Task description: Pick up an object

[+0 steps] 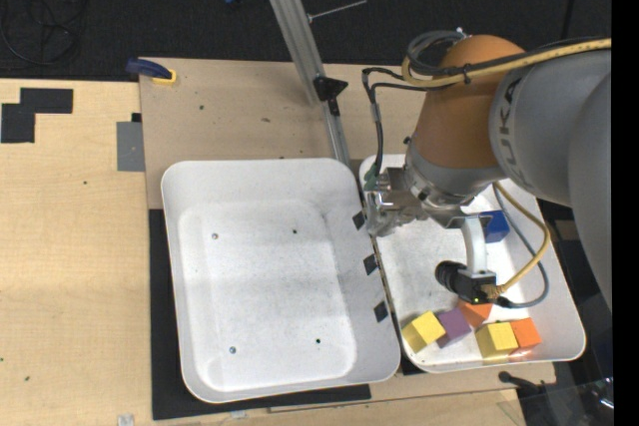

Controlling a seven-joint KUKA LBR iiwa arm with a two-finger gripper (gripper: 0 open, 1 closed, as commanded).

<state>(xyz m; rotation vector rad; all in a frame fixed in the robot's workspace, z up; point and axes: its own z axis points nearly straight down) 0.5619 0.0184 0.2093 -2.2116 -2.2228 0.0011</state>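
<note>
From the camera above, I judge that I am in the approach step: nothing is picked up yet. My jaws (382, 207) hang low over the right bin (569, 339), close to its left wall, where it meets the left bin (190, 195). My own wrist covers them, so I cannot tell how they stand.

The blocks lie at the near end of the right bin, well apart from my jaws: a yellow block (424, 329), just beside it a purple block (455, 324), then a second yellow block (495, 340) touching an orange block (524, 332). A blue block (493, 225) lies farther back, near my wrist.

The next move, I think, must carry me toward the near corner and put me above one block before I go down.
</note>
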